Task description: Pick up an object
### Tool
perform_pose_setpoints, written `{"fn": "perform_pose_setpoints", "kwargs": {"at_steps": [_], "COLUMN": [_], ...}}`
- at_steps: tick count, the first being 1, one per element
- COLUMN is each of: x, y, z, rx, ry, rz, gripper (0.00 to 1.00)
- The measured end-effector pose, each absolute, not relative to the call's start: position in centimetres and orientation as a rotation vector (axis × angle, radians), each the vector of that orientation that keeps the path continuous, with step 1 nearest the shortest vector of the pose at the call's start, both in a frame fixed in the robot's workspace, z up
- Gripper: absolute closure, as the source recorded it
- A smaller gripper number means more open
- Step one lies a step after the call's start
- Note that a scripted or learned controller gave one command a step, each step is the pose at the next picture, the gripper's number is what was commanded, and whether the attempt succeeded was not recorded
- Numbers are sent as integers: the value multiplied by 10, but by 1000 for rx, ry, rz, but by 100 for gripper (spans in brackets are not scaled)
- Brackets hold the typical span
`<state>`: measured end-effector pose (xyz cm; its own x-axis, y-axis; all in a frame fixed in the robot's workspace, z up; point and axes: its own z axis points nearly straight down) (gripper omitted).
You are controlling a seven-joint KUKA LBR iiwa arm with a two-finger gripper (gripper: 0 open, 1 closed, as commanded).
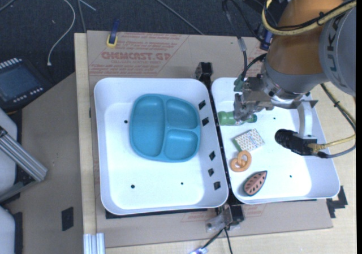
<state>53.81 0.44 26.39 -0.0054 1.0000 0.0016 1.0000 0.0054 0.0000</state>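
**Gripper lowered over green object in right bin; grasp unconfirmed**

The gripper (244, 110) sits low in the right bin (322, 182), at its left wall, directly over a small green object (227, 117) that protrudes to its left. Whether the tool is clenched or released cannot be told from this angle, and no object is seen lifted.

Nearby in the same bin lie a checkered square piece (249, 140), a pretzel-shaped item (241, 162) and a brown oval item (255, 182). The left bin (110, 151) holds a blue divided plate (164, 127).

Judgement: the step in hand is the grasp attempt. The next move calls for a firm closure on the green object, then a straight vertical lift clear of the bin wall.
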Motion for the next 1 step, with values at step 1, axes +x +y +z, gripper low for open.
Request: {"fn": "perform_pose_setpoints", "kwargs": {"at_steps": [1], "x": [547], "y": [55], "z": [240], "rx": [-2212], "ry": [-2224], "rz": [3], "gripper": [100]}}
